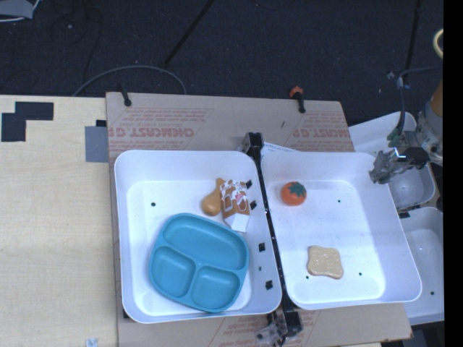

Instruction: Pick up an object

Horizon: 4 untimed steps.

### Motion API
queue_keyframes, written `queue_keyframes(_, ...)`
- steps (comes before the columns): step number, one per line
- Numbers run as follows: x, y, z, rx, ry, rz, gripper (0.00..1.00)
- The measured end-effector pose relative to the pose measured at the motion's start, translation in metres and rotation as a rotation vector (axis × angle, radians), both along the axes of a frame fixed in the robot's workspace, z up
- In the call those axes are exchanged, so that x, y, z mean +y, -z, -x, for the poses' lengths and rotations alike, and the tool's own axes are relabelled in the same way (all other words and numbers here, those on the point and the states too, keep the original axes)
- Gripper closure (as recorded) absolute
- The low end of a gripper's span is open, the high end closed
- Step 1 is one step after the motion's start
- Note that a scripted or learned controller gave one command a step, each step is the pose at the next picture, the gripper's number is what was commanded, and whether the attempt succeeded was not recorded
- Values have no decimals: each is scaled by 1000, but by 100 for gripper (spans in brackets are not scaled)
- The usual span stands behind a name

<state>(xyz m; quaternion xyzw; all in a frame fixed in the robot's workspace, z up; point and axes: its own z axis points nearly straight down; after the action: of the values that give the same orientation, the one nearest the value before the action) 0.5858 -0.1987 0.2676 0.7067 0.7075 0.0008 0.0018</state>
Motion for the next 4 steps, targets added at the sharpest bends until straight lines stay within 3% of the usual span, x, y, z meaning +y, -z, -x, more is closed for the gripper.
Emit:
queue_keyframes(2,106,-4,34,7,-2,-4,100)
queue_keyframes(4,207,27,64,10,-3,-3,100)
